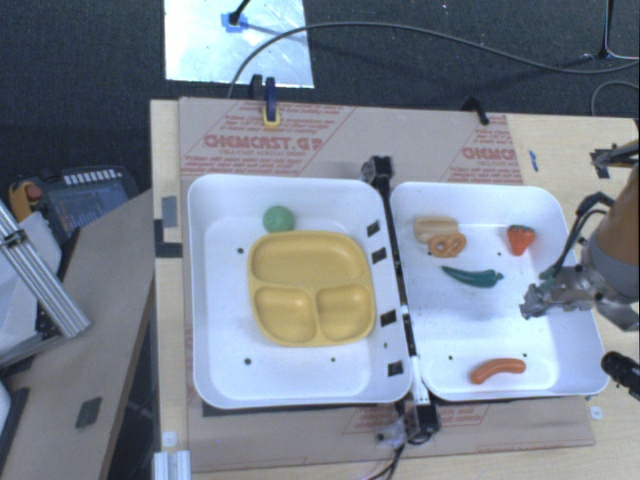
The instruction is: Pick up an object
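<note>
While the arm (615, 268) reaches in low from the right, its gripper (533, 303) hangs over the right bin (480, 200), grasp unclear.

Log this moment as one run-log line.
gripper: over right bin, holding nothing | nearest: green pepper | sausage, strawberry, pretzel in bin | left bin: yellow tray, green ball

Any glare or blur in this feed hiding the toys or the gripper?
Camera view: bins evenly lit, soft shadows; glare sits on the foil sheet beyond the bench. The green pepper and sausage read sharply; the gripper looks soft and small, finger state unclear.
</note>
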You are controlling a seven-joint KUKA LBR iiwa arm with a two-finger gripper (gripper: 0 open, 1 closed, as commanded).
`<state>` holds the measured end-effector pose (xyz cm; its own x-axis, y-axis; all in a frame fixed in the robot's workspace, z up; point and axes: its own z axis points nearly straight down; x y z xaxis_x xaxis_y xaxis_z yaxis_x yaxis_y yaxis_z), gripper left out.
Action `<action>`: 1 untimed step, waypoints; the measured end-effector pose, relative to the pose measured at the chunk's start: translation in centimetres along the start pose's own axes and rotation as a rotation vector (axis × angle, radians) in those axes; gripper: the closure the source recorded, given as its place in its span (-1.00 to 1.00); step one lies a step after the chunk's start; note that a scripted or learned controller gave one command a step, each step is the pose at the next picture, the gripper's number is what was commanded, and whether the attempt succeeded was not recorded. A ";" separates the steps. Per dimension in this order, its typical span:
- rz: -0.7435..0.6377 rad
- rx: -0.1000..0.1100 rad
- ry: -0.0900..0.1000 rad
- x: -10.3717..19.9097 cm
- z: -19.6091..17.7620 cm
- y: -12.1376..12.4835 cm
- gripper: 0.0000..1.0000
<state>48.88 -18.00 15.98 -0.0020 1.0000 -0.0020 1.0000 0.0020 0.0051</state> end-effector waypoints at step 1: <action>-0.002 -0.002 0.000 -0.2 -4.5 0.8 1.00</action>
<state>49.64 -18.22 20.49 -0.0044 1.0000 -0.0025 1.0000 0.0044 0.0068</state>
